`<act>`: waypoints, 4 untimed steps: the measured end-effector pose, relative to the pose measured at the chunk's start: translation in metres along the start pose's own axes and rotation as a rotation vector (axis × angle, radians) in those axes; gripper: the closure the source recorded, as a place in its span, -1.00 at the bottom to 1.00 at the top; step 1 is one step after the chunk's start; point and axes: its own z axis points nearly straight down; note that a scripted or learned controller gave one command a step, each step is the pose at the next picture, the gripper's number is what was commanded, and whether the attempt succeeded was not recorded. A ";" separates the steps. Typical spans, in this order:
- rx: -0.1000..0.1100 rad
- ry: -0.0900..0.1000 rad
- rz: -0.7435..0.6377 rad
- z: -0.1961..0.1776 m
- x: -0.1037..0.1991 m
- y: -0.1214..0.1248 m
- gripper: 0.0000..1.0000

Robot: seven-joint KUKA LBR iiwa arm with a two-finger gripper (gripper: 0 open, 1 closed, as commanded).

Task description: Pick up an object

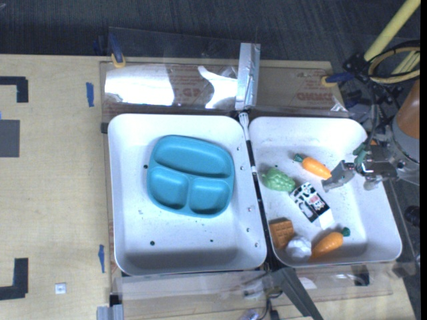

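The right bin (347, 129) holds several small toys. An orange carrot (312, 166) lies near its middle, with a green leafy vegetable (277, 179) to its left. Below them sit a black-and-white packet (311, 202), a brown waffle piece (281, 230), a white lump (299, 247) and a second carrot (330, 242). My gripper (355, 177) hangs over the bin's right side, open, with nothing between its fingers. Its left fingertip (337, 177) is just right of the upper carrot and above the packet.
The left bin (127, 179) holds a blue divided tray (190, 175). A metal divider (247, 75) and clear sheet stand behind the bins. Cables and a yellow pole (393, 25) crowd the upper right. Wooden bench top lies to the left.
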 end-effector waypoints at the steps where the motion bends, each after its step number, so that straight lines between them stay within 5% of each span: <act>1: 0.005 0.000 0.128 0.120 -0.038 0.092 -1.00; 2: -0.007 0.000 0.119 0.183 -0.059 0.117 -1.00; 3: 0.000 0.001 0.069 0.177 -0.046 0.099 -1.00; 4: -0.001 0.002 0.071 0.168 -0.047 0.100 1.00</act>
